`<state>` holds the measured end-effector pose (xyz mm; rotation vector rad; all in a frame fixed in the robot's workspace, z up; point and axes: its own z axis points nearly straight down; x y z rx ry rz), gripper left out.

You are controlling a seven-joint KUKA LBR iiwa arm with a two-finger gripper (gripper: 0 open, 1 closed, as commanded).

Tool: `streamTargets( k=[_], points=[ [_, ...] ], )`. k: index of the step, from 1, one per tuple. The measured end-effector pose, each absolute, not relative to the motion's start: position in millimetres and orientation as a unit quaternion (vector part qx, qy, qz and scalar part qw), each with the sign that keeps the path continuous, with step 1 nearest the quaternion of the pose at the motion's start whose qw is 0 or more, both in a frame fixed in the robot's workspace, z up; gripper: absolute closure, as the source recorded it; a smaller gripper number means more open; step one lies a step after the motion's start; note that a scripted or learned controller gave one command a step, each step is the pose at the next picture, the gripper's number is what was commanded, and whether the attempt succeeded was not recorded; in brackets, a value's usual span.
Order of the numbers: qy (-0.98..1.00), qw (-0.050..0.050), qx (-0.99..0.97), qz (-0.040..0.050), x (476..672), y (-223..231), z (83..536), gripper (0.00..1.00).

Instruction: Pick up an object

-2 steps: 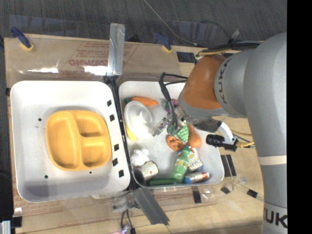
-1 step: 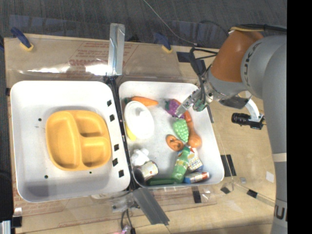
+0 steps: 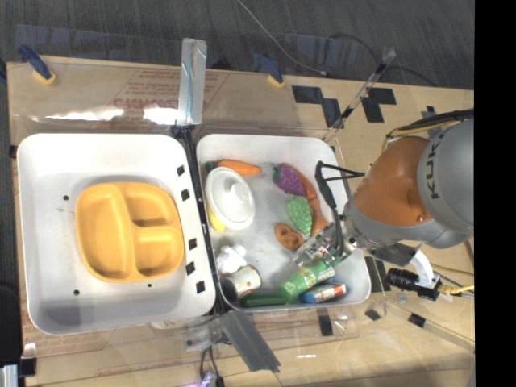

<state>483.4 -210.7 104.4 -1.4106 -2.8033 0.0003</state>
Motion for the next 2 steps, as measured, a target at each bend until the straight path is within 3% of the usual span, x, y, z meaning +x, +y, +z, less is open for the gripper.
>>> streamTargets(
  k=[1, 2],
  points=[
    [-0.826, 0.000, -0.564, 0.0002, 500.8, -211, 114, 1.00],
    [-0.807, -0.005, -0.591, -0.0026, 536.6, -168, 243, 1.00]
  ],
)
